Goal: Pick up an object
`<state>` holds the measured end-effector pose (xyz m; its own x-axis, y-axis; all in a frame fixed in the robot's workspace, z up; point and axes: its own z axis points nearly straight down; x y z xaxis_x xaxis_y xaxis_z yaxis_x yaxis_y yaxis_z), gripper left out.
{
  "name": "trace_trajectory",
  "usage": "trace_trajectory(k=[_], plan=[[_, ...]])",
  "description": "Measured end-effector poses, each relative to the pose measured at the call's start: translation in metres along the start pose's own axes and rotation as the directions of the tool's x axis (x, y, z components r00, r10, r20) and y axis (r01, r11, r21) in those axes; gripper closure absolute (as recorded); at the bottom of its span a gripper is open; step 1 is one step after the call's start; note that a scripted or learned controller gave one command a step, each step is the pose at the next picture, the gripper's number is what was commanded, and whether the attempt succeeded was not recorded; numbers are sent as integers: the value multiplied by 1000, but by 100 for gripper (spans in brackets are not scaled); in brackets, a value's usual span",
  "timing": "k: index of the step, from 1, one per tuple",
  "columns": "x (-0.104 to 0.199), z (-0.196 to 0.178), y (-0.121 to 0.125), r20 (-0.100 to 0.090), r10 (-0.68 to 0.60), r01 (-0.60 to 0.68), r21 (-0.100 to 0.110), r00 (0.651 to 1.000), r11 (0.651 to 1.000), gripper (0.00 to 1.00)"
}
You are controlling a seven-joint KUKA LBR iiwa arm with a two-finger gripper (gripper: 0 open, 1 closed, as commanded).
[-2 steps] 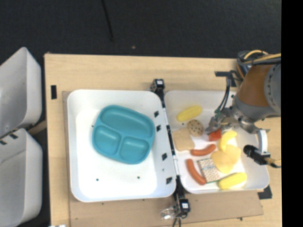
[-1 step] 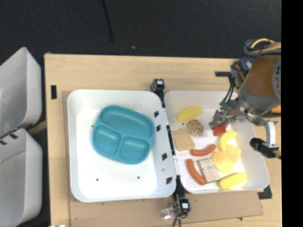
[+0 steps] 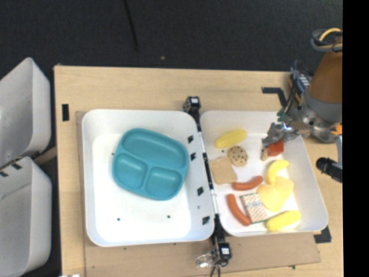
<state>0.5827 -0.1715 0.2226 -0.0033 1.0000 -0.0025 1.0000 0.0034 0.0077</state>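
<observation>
While the gripper (image 3: 270, 141) is hanging low in the right bin (image 3: 253, 123): its tip is sitting just left of, and perhaps touching, the red toy piece (image 3: 276, 148).
Red toy piece: it is lying on the bin floor and looking like the likely target; only part of it is showing past the gripper.
Grasp: whether the gripper is closed on the red toy piece or merely beside it cannot be told, as the wrist is blurring into it.
Off-centre risk: the tip is seeming to sit toward the red toy piece's left edge, so a close may be pinching a corner and squirting the piece away.
Yellow banana (image 3: 277, 169): it is lying just below the red toy piece, so a nudged piece may be sliding onto it.
Cookie (image 3: 237, 155): it is lying left of the red toy piece, near enough for a wide sweep to be clipping it.
Teal divided plate (image 3: 151, 164): it is resting well left of the red toy piece, so it is posing no hazard.
</observation>
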Motion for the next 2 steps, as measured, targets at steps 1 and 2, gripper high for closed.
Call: trace_trajectory(k=[1,2], plan=[[-1,-20,1,-1,-1,1,4,1000,1000,100],[56,-29,0,-4,-3,3,6,1000,1000,100]])
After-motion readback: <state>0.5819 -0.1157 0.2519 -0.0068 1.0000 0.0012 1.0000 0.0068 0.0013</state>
